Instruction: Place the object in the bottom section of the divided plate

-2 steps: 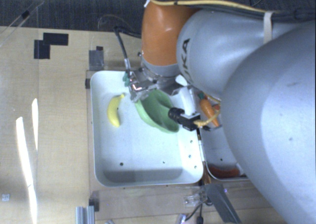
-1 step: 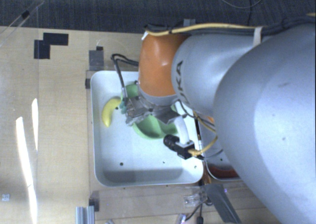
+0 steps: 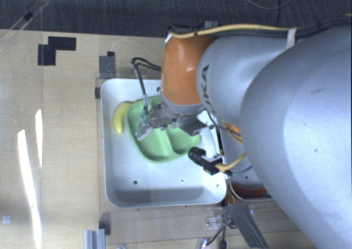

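A light green divided plate (image 3: 159, 146) lies in the left white bin (image 3: 126, 187), partly covered by the arm. A yellow banana (image 3: 119, 117) rests in the bin against the plate's left rim. My gripper (image 3: 147, 124) hangs over the plate's upper left part, just right of the banana; the wrist and the orange band (image 3: 184, 72) hide most of it.
The grey arm covers the right half of the view and most of the right bin, where a reddish-brown thing (image 3: 254, 192) shows at the bin's lower edge. A black cable (image 3: 140, 80) runs down to the gripper. The left bin's lower floor is bare white.
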`<state>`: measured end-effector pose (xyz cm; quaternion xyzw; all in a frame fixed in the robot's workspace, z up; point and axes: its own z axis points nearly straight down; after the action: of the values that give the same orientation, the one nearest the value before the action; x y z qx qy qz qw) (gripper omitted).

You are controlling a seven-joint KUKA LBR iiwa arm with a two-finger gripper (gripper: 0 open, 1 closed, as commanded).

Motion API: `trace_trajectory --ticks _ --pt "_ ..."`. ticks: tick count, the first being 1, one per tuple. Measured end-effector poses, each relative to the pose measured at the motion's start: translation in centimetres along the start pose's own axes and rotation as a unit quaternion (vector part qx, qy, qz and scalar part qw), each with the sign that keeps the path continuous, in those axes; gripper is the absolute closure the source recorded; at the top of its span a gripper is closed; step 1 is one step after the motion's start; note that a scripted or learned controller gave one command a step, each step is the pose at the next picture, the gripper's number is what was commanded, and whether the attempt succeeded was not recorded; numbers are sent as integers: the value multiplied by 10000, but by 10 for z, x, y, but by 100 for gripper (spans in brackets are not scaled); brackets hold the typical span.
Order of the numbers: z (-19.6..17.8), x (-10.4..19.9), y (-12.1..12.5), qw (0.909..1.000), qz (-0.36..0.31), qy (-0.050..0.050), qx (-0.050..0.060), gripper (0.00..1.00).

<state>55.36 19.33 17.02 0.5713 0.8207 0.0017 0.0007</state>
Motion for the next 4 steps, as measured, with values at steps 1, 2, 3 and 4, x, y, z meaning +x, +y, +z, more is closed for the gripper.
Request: trace_trajectory --ticks 1,2,3,4 --pt "-11 0 2 10000 -24 1 -28 100" --pt "-16 -111 7 9989 -458 -15 -22 100" --pt "-105 -158 13 9864 1643 -16 -31 100" --pt "-254 -177 59 9842 1772 -14 -31 100"
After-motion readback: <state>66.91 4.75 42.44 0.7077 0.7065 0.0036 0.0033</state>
